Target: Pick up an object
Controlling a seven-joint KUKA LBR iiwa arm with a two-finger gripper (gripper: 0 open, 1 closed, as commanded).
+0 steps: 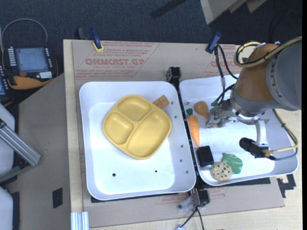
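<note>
My gripper (214, 119) hangs low over the left part of the right bin (268, 171), under the orange wrist band. A rounded brown-orange food piece (201, 109) lies just to its left, close to the gripper tip; contact cannot be judged. An orange carrot (193, 130) lies along the bin's left wall, a little below and left of the gripper. Nearer the front sit a black block (205, 155), a round speckled cookie (221, 171) and a green leafy piece (233, 161).
The left bin (96, 176) holds a yellow divided plate (137, 126) with a small brown block (161, 101) at its upper right edge. A black divider runs between the bins. The arm covers the right bin's back right corner.
</note>
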